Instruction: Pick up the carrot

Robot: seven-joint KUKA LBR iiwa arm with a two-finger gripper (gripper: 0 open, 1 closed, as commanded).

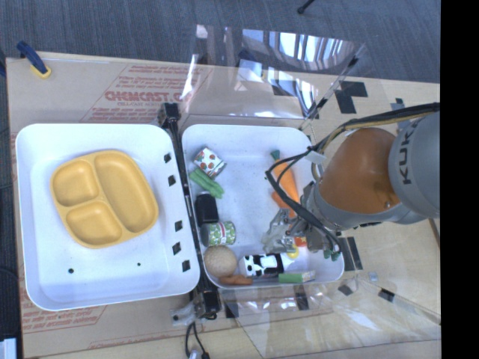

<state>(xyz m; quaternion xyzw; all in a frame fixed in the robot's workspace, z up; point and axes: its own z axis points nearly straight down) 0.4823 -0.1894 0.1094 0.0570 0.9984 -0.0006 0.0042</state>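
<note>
The carrot lies in the right bin, orange with a small green top pointing to the bin's back. It runs along the bin's right side, and its near end is hidden under the arm. My gripper hangs low over the bin just in front of the carrot's near end, above the toys at the front wall. The grey arm with its orange band covers the bin's right edge. Cables cross the gripper, so nothing can be made out in its grasp.
The right bin also holds a dice-like box, a green strip, a black block, a green can, a beige ball and a cow-patterned toy. The left bin bears a yellow divided plate.
</note>
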